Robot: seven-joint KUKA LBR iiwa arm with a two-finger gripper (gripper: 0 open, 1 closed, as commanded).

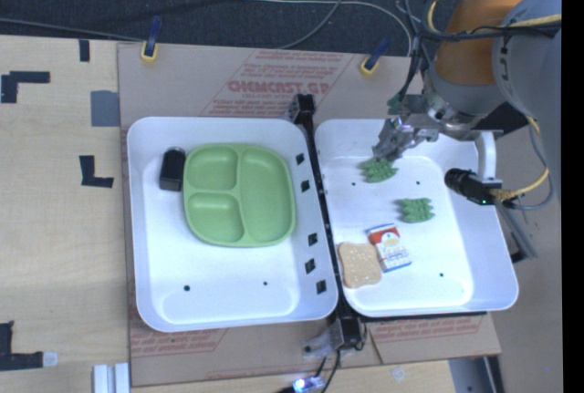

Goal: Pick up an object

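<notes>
Where pincer (391, 148) meets green piece (376, 170), fingertips indistinct.

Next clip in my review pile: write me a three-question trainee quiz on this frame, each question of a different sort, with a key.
1. True or false: the green three-compartment plastic plate lies in the right white bin.
2. Multiple choice: the gripper is right above which item? A) the tan slice of toy bread B) the far green leafy toy piece C) the small red, white and blue carton
3. Fill in: the small black block sits against the plate's ____ edge in the picture.

Key: 1 false, it lies in the left white bin. 2 B. 3 left.
</notes>
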